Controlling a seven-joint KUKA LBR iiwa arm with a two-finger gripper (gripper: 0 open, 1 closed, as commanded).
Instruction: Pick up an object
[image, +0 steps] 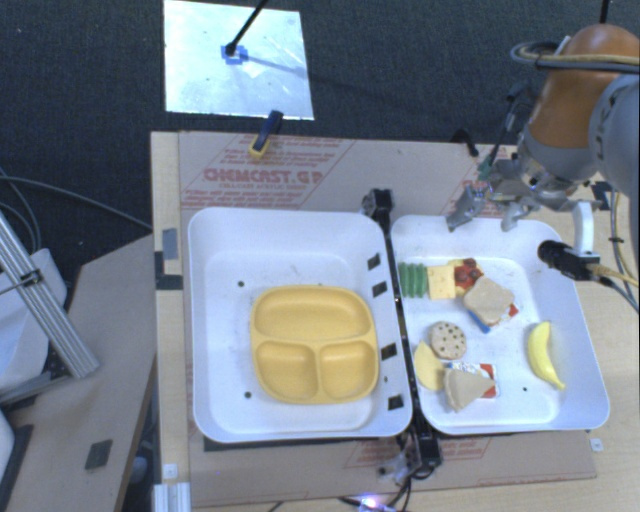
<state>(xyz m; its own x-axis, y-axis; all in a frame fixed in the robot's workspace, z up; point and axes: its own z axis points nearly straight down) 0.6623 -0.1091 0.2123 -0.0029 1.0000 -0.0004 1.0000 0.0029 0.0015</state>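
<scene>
A: Banana (544, 354) is my pick for the object: it lies alone by the right wall of the right bin (590, 400), nothing touching it.

B: Other candidates?

A: Plenty, but crowded. Cookie (448, 340) sits mid-bin, just above a yellow slice (428, 368) and a sandwich wedge (466, 386) near the front edge. Another sandwich half (489, 300) lies toward the back, touching a red piece (466, 271), next to a yellow cheese square (441, 282) and green sticks (411, 280) by the left wall.

B: Gripper?

A: Gripper (490, 207) hovers over the back rim of the right bin, fingers spread apart, nothing between them. Not over any object yet.

B: How to do it well?

A: My judgement: come forward and toward the right wall, centre over the banana's middle, turn the wrist so the fingers straddle its narrow width, not its length. Descend straight, close only when low enough. It's curved and smooth, so an off-centre pinch could squirt it out or spin it.

B: Risks?

A: The bin wall is near the banana, so the outer finger may clip it. If that's tight, the cookie is a fallback, but flat and hard to get under.

B: Left bin?

A: Left bin (215, 300) carries a yellow divided tray (313, 343); too wide, skip it.
</scene>
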